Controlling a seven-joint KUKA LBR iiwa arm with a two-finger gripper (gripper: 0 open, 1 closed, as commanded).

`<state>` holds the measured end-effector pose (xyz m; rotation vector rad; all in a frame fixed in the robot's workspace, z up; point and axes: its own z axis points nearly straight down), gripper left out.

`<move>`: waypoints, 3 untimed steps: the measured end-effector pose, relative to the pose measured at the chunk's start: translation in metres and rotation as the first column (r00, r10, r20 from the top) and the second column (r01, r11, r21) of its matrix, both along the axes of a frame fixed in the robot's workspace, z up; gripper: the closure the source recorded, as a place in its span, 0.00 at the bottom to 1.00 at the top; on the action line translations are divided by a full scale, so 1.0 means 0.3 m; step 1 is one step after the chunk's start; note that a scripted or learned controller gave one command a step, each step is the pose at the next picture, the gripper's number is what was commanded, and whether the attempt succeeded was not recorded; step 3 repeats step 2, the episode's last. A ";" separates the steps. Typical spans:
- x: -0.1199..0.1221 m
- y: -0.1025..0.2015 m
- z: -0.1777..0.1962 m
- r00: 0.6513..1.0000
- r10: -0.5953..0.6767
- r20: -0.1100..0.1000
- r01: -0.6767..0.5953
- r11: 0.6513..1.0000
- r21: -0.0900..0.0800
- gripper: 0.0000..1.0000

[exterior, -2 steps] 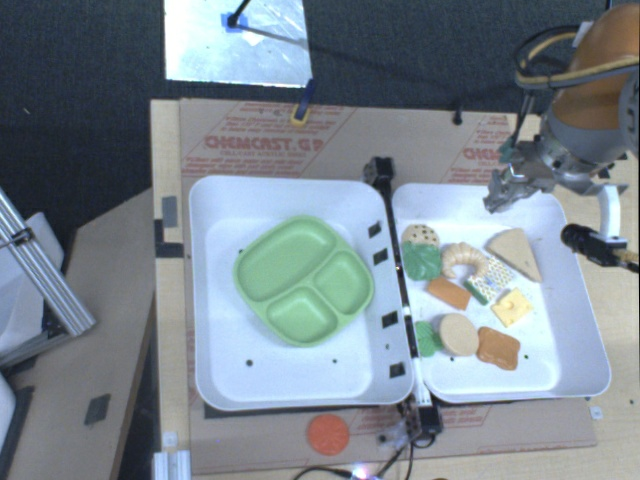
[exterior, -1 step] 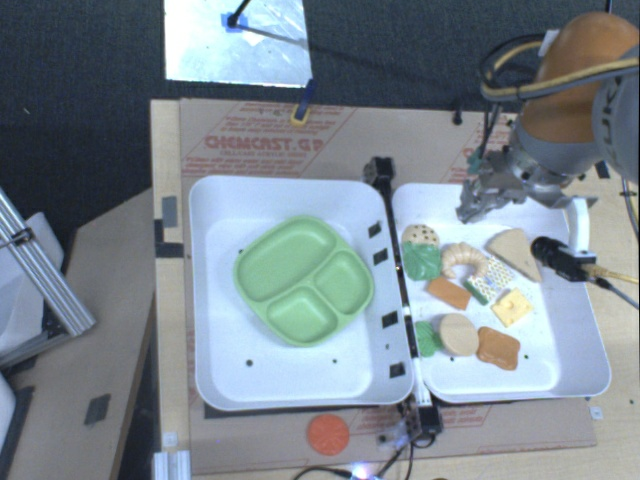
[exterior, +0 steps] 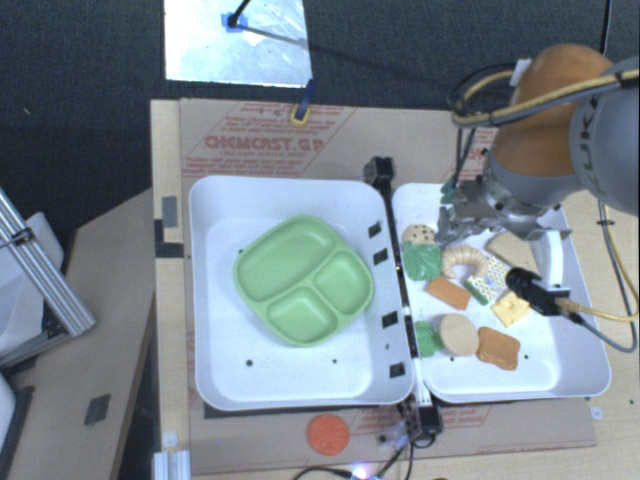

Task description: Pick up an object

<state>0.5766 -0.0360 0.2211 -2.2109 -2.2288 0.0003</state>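
Observation:
The right bin [exterior: 575, 363] holds several toy food pieces: a cookie [exterior: 419, 235], a green leafy piece [exterior: 422, 261], a pale ring-shaped piece [exterior: 463, 259], an orange block [exterior: 449, 292], a patterned cracker [exterior: 485, 279], a yellow cheese wedge [exterior: 511, 308], a round tan piece [exterior: 460, 335], a toast piece [exterior: 498, 348] and a small green piece [exterior: 426, 338]. My gripper [exterior: 457, 220] hangs over the bin's far left part, just above the cookie and the ring-shaped piece. The wrist body hides its tips.
The left bin [exterior: 215, 298] holds a green divided plate [exterior: 304, 280]. A black divider [exterior: 392, 268] runs between the bins. An orange disc [exterior: 327, 433] lies on the cardboard in front. Cables loop above the wrist [exterior: 480, 88]. A shiny sheet [exterior: 238, 28] lies at the back.

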 end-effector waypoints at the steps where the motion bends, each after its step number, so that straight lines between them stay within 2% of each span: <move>1: -0.098 0.144 -0.030 1.000 0.001 -0.001 -0.001 1.000 0.001 1.00; 2: -0.211 0.303 0.006 1.000 0.002 0.000 -0.002 1.000 0.001 1.00; 3: -0.211 0.303 0.006 1.000 0.002 0.000 -0.002 1.000 0.001 1.00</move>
